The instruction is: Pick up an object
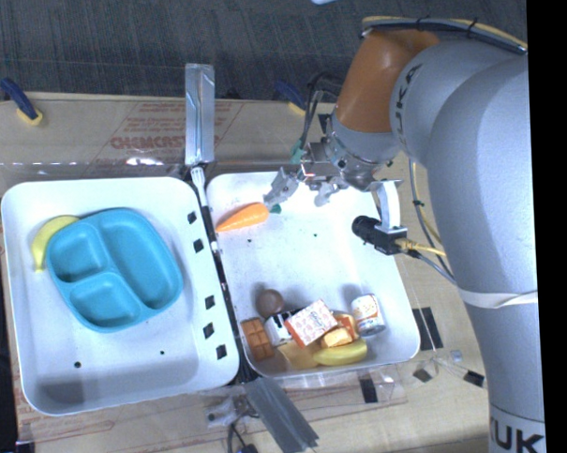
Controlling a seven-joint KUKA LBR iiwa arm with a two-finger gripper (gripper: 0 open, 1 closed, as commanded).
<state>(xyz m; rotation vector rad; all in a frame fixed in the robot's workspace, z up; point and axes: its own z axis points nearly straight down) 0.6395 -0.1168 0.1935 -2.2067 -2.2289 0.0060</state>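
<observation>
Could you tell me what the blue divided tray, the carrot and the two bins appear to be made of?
The blue divided tray looks like moulded plastic: one even colour, rounded compartment walls, a soft sheen. The carrot is probably a plastic toy: uniform orange, smooth, slightly glossy. The left bin and right bin seem to be white plastic with a matte finish and rounded corners; the view cannot settle it.

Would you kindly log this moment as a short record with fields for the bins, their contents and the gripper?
left bin: blue divided plate; yellow banana-like item tucked under the plate's far-left edge
right bin: carrot at the far-left corner; pile of small food items along the near edge
gripper: over the right bin's far side, just right of the carrot
held: nothing visibly between the fingers
</observation>
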